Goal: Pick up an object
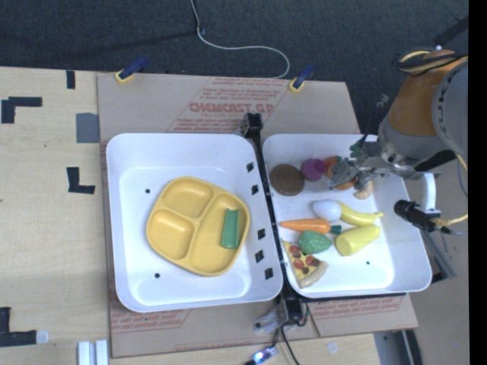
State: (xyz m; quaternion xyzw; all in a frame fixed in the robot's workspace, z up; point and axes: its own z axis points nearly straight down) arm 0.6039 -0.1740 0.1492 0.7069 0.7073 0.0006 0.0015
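Gripper (356, 169) is down in the right bin (403, 276), at its far right corner, with the grey arm (426, 120) and its orange band coming in from the right. It sits right on top of a small orange item (340, 175), and the clutter there is tight: I cannot tell how wide the fingers are set or whether anything is between them.

Just left of it, a purple piece (313, 169), then a round brown one (287, 179) close to the bin's left wall. Nearer us, a white egg (327, 208), a carrot (305, 224), a yellow banana (361, 216), a yellow chunk (356, 239), a green vegetable (315, 242) and a pizza slice (304, 265), all packed close.

A pale bit peeks out just beneath the gripper, too small to name.

Over in the left bin (133, 280), a yellow divided plate (186, 226) carries a green piece (230, 228) in its right compartment. Both bins rest on cardboard (221, 105) on the worktop (46, 226).
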